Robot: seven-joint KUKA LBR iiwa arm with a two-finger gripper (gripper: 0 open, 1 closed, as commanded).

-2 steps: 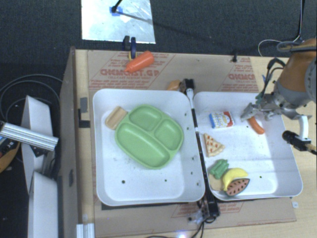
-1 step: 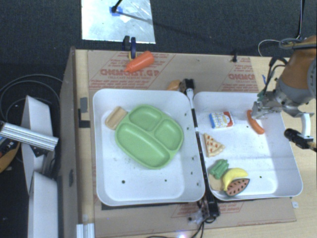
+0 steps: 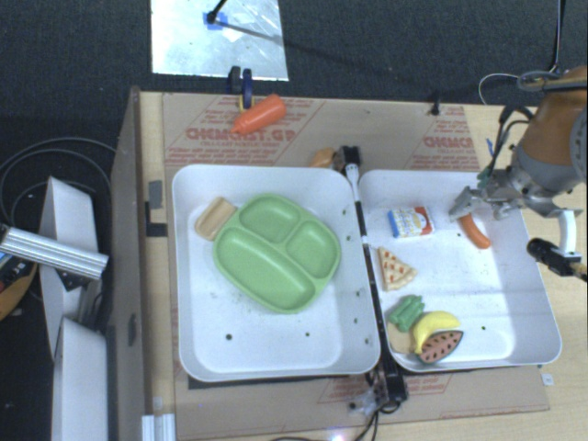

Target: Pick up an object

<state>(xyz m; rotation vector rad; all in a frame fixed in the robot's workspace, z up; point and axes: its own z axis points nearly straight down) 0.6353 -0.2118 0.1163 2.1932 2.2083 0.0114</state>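
One sausage (image 3: 475,231) is being approached by the tool (image 3: 479,202), grip state can't be told, so a squarer descent is probably needed.

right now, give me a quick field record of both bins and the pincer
left bin: green divided plate, tan block beside it
right bin: small carton, pizza slice, green toy, banana, watermelon slice, orange sausage
pincer: over the sausage's upper end
outside bins: carrot on the cardboard
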